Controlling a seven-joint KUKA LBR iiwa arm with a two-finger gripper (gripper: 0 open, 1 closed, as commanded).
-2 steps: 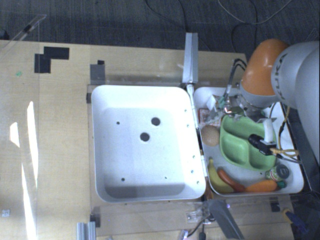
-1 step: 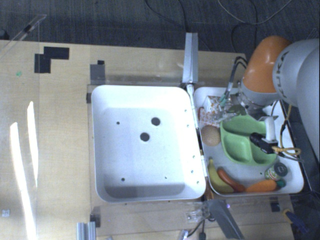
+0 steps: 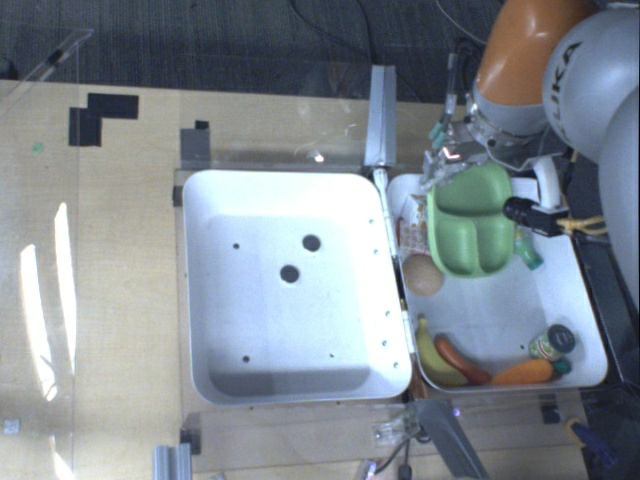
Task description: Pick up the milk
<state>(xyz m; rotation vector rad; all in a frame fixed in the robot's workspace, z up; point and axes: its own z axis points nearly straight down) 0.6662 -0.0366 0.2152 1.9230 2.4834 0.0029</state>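
In the camera view the gripper (image 3: 447,160) sits over the far end of the right bin (image 3: 590,353); whether it is open or closed cannot be told. What looks like the milk (image 3: 410,230) lies just left of and below it, tight against the bin's left wall. A big green pepper (image 3: 472,223) crowds it on the right and a brown round thing (image 3: 423,275) touches its near end. A descent could therefore strike the wall or catch the pepper instead. Well nearer the camera lie a banana (image 3: 435,353), sausage (image 3: 462,360), carrot (image 3: 522,372) and small bottle (image 3: 553,343). The left bin (image 3: 215,368) shows bare floor.
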